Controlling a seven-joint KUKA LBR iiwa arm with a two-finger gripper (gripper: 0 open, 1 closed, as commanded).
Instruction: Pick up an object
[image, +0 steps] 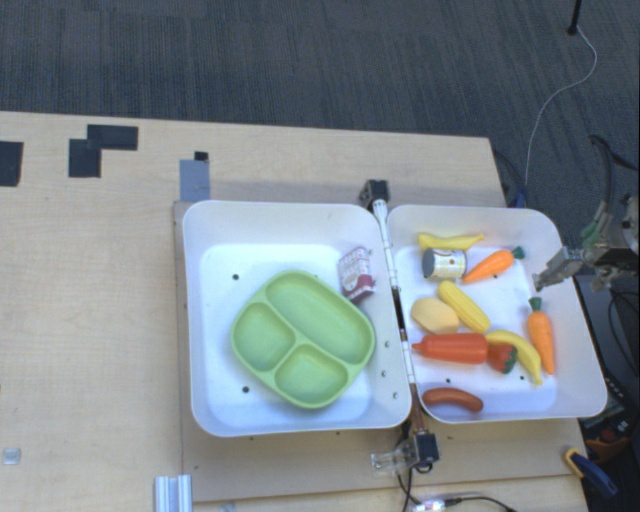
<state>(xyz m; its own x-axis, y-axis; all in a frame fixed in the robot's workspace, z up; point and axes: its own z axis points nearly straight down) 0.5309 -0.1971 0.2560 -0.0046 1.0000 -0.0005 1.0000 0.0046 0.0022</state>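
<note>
My tool hovers at the right bin's edge, grip state unclear; next, descend onto the near carrot.

Bins – smooth glossy white plastic; green tray matt plastic; bench – pale wood, matt.

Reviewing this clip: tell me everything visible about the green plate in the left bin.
The green plate is a pale green, rounded-rectangle tray, plastic by its look, split into three compartments, one long and two smaller. It lies flat and turned at an angle on the floor of the left bin. A small packet sits at its upper right edge.
</note>
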